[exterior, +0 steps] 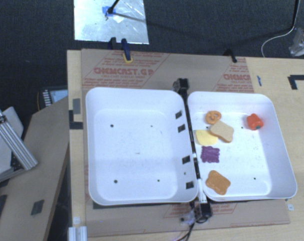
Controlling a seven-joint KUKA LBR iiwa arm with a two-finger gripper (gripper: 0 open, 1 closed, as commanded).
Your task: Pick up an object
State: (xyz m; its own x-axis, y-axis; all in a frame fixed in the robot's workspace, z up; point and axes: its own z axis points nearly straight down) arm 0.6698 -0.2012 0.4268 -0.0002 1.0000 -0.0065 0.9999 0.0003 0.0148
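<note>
Rig hw on show, fwiw: a black hinge strip (pixel 191 134) w/ small black clips runs btwn the two white bins (pixel 137 97), ending in a tangle of thin wires (pixel 194 217) at the near edge. White cable (pixel 277 36) loops by the table (pixel 272 79) corner; silver alu profile (pixel 11 139) far left.

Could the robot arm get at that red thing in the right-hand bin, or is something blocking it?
Probably yes. The red piece lies apart from the other items, near the far right of the right bin, the side the arm reaches in from. Nothing covers it; only the bin wall is close.
</note>
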